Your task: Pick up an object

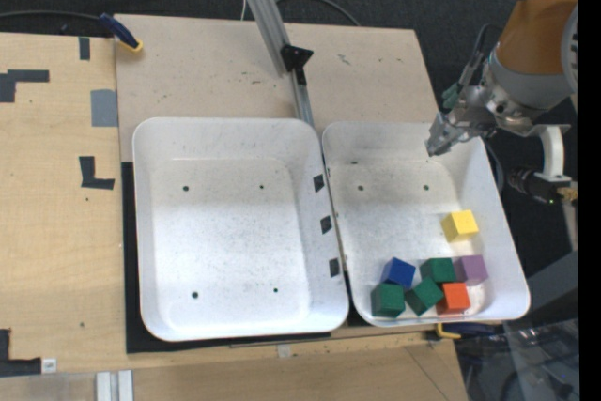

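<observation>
My gripper (439,144) hangs over the far right corner of the right bin (376,155), fingers pointing down, with nothing visible between them. A yellow block (461,223) lies alone toward the bin's right side, below the gripper. Along the near edge sits a cluster of blocks: a blue one (399,272), green ones (388,300) (424,295) (438,270), an orange one (455,297) and a purple one (472,269). The gripper stands well apart from all of them.
The left bin (160,155) sits beside the right one, with black clips on the shared rim. A slanted metal rail (263,0) runs from the top down to the bins' junction. A blue-and-yellow clamp (122,33) lies at the far left of the bench.
</observation>
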